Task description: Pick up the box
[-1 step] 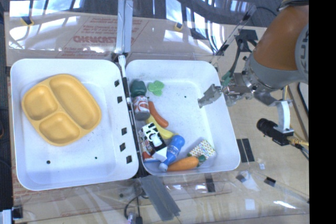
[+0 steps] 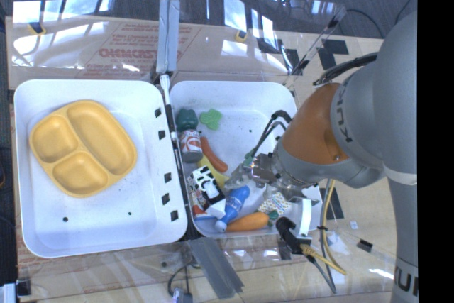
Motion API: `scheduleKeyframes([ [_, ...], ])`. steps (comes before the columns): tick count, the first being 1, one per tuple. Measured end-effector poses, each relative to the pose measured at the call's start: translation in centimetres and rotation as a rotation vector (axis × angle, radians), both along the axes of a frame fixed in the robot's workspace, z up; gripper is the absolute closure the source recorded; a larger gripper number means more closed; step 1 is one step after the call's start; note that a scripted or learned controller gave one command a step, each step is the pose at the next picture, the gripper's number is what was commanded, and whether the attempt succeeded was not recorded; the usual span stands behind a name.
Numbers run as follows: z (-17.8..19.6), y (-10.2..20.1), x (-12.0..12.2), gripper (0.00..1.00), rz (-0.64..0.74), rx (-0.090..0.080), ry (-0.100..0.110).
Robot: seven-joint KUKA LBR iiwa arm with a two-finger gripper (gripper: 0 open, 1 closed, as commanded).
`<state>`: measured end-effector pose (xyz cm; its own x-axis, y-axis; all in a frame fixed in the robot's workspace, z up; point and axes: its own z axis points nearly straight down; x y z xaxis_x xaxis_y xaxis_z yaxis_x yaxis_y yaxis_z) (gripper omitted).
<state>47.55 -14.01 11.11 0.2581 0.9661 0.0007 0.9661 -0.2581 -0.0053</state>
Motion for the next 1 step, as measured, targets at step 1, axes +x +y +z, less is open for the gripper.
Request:
scheduleKeyframes([
  [1, -2.04, -2.74, 7.38, 0.0, 0.02, 0.0, -0.001],
])
